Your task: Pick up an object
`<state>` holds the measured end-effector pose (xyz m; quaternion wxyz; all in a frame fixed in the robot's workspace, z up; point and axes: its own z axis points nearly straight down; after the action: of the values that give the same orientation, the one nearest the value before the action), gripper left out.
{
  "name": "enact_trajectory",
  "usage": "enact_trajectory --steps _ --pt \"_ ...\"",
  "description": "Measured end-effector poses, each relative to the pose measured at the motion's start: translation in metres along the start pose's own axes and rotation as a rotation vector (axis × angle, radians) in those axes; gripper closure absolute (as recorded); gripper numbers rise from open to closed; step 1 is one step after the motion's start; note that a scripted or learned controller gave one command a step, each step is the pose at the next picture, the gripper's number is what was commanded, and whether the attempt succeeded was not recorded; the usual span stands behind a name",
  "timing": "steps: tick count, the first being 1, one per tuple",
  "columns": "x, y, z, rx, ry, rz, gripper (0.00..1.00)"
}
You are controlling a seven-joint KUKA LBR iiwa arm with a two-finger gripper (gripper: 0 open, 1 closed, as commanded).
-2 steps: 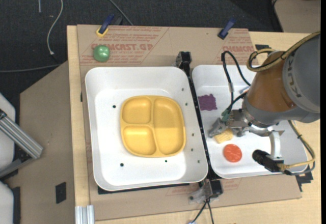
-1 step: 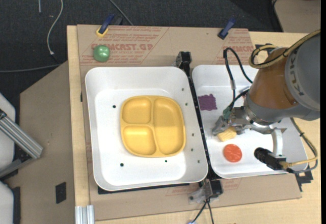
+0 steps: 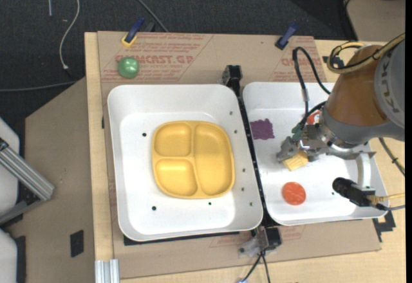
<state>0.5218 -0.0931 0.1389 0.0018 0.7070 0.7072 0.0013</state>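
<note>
In the right bin (image 3: 278, 99), my gripper (image 3: 291, 151) hangs low over the middle, reaching in from the right. Directly under its tip, touching or nearly touching it, lies a small pale yellow block (image 3: 297, 163). A flat purple piece (image 3: 262, 128) lies up and to the left of the gripper, near the bin's left wall. Toward the front of the same bin sits a round red-orange thing (image 3: 295, 193), apart from the gripper.
The left bin (image 3: 129, 146) holds a yellow plate (image 3: 193, 159) with three compartments. A green ball (image 3: 129, 67) rests on the cardboard behind the left bin. Blue clips (image 3: 134, 32) pin the cardboard's far edge.
</note>
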Motion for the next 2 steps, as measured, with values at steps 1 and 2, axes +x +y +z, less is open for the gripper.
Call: enact_trajectory --steps 1,2 --pt "-0.004 -0.001 -0.063 -0.003 0.0 -0.001 1.0" --pt "-0.004 0.001 -0.105 -0.001 0.0 -0.001 1.0"
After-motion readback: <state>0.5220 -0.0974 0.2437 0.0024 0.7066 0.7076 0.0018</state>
